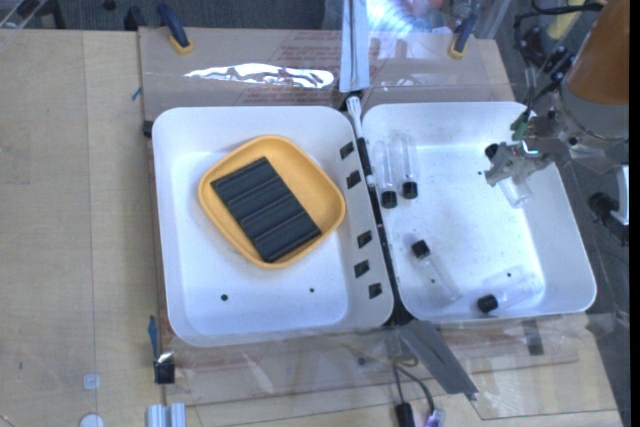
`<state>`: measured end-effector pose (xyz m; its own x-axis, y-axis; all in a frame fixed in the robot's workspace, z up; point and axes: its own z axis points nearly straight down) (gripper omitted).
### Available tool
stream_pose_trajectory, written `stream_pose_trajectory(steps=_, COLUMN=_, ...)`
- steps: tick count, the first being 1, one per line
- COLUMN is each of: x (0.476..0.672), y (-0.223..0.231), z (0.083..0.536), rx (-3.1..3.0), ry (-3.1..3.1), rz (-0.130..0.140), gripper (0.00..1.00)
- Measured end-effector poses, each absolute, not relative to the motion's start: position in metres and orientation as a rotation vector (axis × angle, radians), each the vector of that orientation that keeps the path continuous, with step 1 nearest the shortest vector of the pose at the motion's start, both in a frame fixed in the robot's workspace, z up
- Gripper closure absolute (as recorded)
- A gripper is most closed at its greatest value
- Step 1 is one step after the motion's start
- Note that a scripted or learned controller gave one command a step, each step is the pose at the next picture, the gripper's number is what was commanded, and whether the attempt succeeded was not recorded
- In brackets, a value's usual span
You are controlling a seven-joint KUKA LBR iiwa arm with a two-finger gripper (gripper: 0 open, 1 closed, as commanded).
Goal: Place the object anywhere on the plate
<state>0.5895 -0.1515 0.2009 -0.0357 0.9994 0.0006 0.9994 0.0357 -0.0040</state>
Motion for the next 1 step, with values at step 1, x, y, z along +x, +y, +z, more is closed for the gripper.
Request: stream_pose_trajectory(steps=1, x=0.5896, y=-0.1516, z=0.2010, rx=-2.179, ry=-2.258, rz=0.004, gripper=0.00)
